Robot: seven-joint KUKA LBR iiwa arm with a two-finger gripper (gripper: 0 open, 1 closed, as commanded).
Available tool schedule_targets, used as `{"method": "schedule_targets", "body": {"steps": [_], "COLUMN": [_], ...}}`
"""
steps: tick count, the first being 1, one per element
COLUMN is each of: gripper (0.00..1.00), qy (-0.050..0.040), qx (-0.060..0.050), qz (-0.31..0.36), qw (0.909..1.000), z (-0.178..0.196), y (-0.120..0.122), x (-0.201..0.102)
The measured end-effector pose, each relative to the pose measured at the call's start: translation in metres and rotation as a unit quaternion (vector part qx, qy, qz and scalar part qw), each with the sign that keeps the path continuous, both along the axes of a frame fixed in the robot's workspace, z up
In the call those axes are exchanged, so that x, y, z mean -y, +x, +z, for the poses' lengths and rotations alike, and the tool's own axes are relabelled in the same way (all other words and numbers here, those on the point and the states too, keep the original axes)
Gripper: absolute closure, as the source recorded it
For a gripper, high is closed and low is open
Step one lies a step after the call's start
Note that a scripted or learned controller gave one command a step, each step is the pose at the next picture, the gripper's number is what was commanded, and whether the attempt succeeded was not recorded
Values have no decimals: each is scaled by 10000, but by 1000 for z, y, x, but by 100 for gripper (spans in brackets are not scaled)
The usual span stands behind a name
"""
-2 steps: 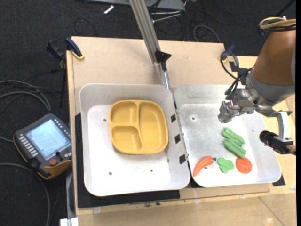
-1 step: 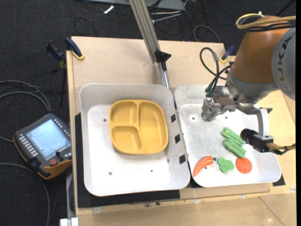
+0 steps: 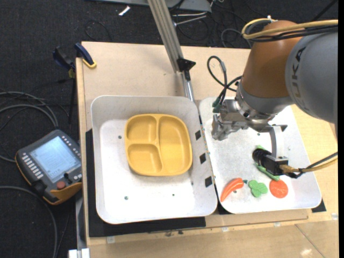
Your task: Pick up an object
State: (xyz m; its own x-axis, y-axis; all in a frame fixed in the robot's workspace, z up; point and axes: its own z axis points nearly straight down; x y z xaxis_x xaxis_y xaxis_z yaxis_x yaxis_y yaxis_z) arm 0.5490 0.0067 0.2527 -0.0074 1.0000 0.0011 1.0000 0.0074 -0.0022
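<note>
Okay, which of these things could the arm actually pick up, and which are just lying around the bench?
For the job:
- gripper
- orange carrot toy
- green toy
- red-orange round toy
- yellow divided plate

Just lying about:
- teach pendant
- clamp
- aluminium rail

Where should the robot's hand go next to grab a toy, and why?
Probably slide the gripper toward the carrot. The gripper sits at the right bin's left side, apart from the toys, and the carrot looks closest, lying left of the green toy and red toy along the front edge.
</note>
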Motion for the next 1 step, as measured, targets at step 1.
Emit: {"method": "schedule_targets", "body": {"steps": [1], "gripper": [100], "qy": [0], "qx": [-3], "qz": [3], "qw": [10000], "z": [-14], "y": [-3], "x": [-49]}}
